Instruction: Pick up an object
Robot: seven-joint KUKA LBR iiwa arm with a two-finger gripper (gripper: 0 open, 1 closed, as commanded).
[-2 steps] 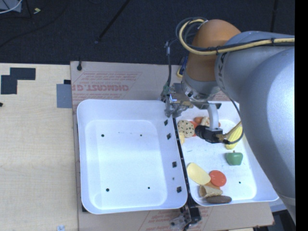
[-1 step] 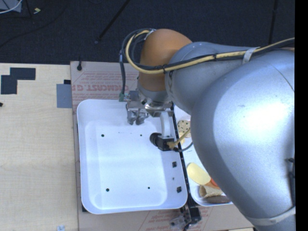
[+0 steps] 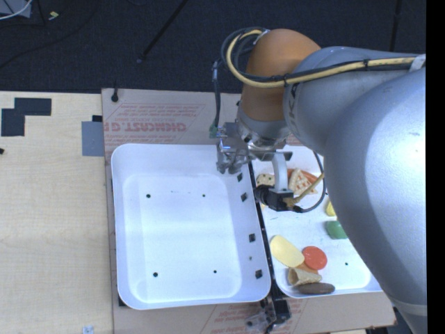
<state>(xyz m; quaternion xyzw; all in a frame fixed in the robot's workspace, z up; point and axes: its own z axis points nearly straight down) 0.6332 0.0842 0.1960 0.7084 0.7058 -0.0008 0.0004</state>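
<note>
Brown oval piece [image 3: 316,289] lies at the right bin's [image 3: 351,273] near edge, while the gripper [image 3: 228,162], closure state indeterminable, hangs over the bins' shared rim and may strike it.

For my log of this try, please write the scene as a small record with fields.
arm: grey arm with orange band, reaching in from the right
gripper: over the far end of the rims between both bins; nothing visibly held
left bin: shallow white plastic bin
right bin: matching white bin, holds the objects
objects: yellow oval piece, red round disc, dark brown flat oval, green piece
</note>
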